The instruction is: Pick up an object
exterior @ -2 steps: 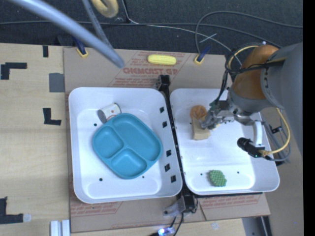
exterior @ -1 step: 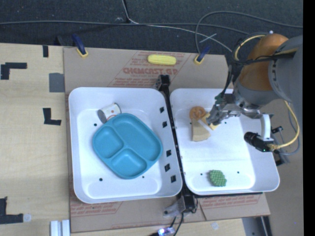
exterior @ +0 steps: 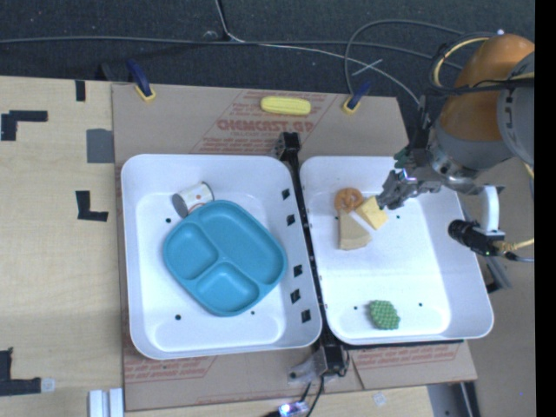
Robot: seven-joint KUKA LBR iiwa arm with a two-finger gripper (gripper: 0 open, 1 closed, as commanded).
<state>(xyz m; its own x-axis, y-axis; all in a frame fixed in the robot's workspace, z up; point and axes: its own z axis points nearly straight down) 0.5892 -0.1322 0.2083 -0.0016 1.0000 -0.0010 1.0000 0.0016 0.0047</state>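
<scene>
In the right bin (exterior: pixel 434 268), a small yellow block (exterior: pixel 374 215) lies against a tan wedge (exterior: pixel 352 232), with a round brown piece (exterior: pixel 349 200) just behind them. My gripper (exterior: pixel 392 195) hangs at the yellow block's upper right corner, very close to it or touching it. A green knobbly object (exterior: pixel 382 314) rests near the bin's front edge. The left bin (exterior: pixel 143 302) holds a blue divided plate (exterior: pixel 224 256) and a small tipped-over cup (exterior: pixel 193 198).
A yellow oblong object (exterior: pixel 285 105) lies on the cardboard behind the bins. Clamps (exterior: pixel 143 83) hold the cardboard's back edge. Cables run across the dark floor behind. The arm's orange band (exterior: pixel 491 68) rises at the far right.
</scene>
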